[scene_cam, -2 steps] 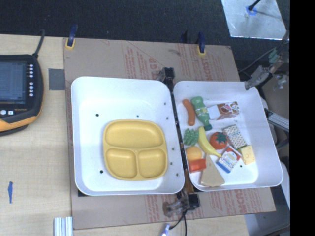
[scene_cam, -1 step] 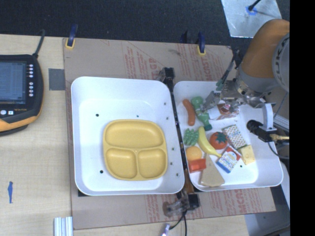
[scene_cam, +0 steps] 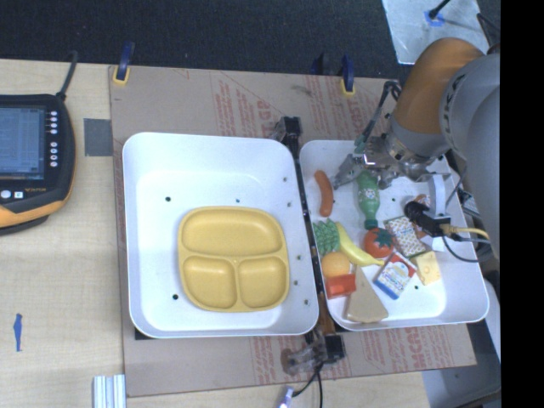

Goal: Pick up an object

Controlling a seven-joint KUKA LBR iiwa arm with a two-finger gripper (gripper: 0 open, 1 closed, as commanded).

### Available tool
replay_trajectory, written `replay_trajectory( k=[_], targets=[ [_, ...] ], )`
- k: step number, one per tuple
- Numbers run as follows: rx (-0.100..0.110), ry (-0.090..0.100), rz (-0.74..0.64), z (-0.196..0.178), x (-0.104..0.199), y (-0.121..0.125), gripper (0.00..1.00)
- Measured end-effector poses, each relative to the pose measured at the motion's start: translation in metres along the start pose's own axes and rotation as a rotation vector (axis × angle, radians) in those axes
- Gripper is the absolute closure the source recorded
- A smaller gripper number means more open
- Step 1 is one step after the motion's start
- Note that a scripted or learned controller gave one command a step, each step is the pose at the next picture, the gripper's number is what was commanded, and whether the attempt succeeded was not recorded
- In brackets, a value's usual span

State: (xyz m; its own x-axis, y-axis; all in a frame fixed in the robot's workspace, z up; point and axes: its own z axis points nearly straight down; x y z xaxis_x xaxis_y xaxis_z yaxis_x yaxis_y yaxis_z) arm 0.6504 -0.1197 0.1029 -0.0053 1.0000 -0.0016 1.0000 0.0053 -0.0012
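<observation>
From my seat, the far left of the worktop (scene_cam: 68,313) carries the control pendant (scene_cam: 30,164), parked well clear of the bins so it stays out of the arm's reach. Next comes the left bin (scene_cam: 149,164), holding a yellow divided tray (scene_cam: 232,257) flat in its middle, probably waiting to receive things. The right bin (scene_cam: 463,300) has all the pickable clutter heaped together: a sausage (scene_cam: 325,192), a banana (scene_cam: 353,249), a tomato (scene_cam: 378,243), a green bottle (scene_cam: 368,198), a slice of bread (scene_cam: 364,300) and a small blue carton (scene_cam: 393,277). I see the tool (scene_cam: 370,161) at the bin's far end, right over the bottle's top, so I judge the bottle to be the target. I cannot tell how the tool stands from this angle, and nothing looks lifted yet.
</observation>
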Motion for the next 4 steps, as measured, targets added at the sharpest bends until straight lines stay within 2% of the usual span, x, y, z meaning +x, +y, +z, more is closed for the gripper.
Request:
replay_trajectory(
  k=[1, 2, 3, 4],
  targets=[
    [0.003, 0.0, 0.0, 0.012, -0.02, -0.059, 0.0],
    [0.003, 0.001, 0.0, 0.012, -0.034, -0.092, 0.0],
    [0.004, 0.0, -0.003, 0.001, -0.035, -0.092, 1.0],
    [0.004, 0.002, -0.001, 0.012, 0.003, -0.074, 1.0]
  ],
)
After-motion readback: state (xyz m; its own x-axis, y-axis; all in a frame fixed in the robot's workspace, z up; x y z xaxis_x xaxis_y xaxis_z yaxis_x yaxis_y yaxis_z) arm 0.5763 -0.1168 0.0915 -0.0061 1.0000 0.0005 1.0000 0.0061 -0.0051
